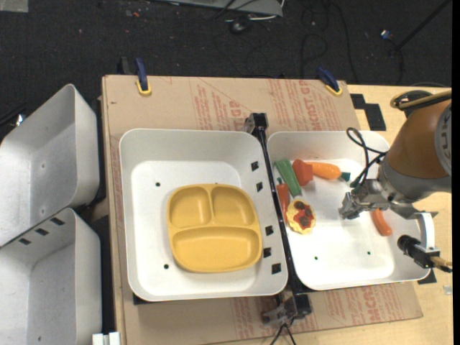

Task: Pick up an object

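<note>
Dark fitting [287, 309]: at the bench's near edge, in line with the near end of the black divider [272, 185] that runs between the two bins.
Left bin [136, 192]: left of the divider; holds one yellow plate [214, 227].
Yellow plate: three compartments, two small ones on the far side and one wide one on the near side, all bare; it lies well left of the divider, not touching it.
Right bin [338, 264]: right of the divider; holds six small things.
Green stick [285, 172]: one; just right of the divider, long axis slanting from far-left to near-right.
Red pieces: two; one [302, 172] touching the green stick's right side, one [283, 196] against the divider, long axis running along it.
Orange carrot [325, 169]: one; right of the first red piece, long axis lying across the bin, square to the divider.
Pizza slice [300, 216]: one; flat, near the divider, nearer the camera than the green stick.
Small orange piece [382, 223]: one; far right of the divider, long axis slanting from far-left to near-right.
Gripper [352, 205]: low over the right bin, well right of the divider, just left of the small orange piece; whether it is wide or narrow cannot be told, and nothing is seen held in it.
Spare white bins [50, 192]: two, off the bench, far left of the divider.
</note>
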`<state>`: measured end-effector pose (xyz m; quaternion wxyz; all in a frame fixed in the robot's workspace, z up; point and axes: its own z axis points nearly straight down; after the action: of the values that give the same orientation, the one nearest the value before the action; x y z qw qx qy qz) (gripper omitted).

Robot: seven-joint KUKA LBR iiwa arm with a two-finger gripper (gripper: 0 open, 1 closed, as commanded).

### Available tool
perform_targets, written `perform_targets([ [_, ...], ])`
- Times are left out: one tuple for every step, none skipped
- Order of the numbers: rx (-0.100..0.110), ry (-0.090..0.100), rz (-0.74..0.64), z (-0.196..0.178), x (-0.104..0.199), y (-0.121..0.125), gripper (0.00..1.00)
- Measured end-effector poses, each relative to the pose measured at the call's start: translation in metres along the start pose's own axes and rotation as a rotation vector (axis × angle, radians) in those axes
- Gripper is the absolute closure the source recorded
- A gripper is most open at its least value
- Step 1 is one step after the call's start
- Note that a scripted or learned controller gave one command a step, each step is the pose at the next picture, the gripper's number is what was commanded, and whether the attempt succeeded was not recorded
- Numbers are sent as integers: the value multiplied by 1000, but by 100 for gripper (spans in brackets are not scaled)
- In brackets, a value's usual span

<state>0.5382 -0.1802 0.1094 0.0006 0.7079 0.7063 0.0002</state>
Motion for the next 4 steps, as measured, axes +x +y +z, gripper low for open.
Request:
perform_targets([
  [-5,-2,-4,-46,-5,7,100],
  [-5,-2,-5,-95,-5,9,100],
  [-2,1,-10,-110,49,16,100],
  [0,3,-12,-108,112,26,100],
])
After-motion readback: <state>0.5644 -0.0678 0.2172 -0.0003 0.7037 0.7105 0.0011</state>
